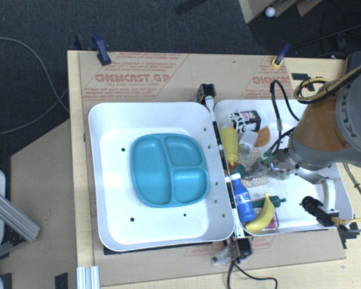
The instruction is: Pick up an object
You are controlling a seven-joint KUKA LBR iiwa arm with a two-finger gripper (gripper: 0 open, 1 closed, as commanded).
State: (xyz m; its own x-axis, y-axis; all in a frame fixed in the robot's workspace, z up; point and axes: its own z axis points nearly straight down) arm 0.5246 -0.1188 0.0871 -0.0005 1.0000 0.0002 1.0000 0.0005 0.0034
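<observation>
Gripper low in cluttered right white bin, opening state cannot tell. Yellow plastic banana just below it, blue tube beside. Risk: crowding deflects grasp, pick slips.

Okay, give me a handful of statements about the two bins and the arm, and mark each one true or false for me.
1. A blue divided plate lies in the left bin. True.
2. The banana lies in the left bin. False: it lies in the right bin, near its front edge.
3. The arm reaches over the right bin. True.
4. The blue tube sits on the divided plate. False: it lies in the right bin, along the wall next to the left bin.
5. The blue divided plate has three compartments. True.
</observation>
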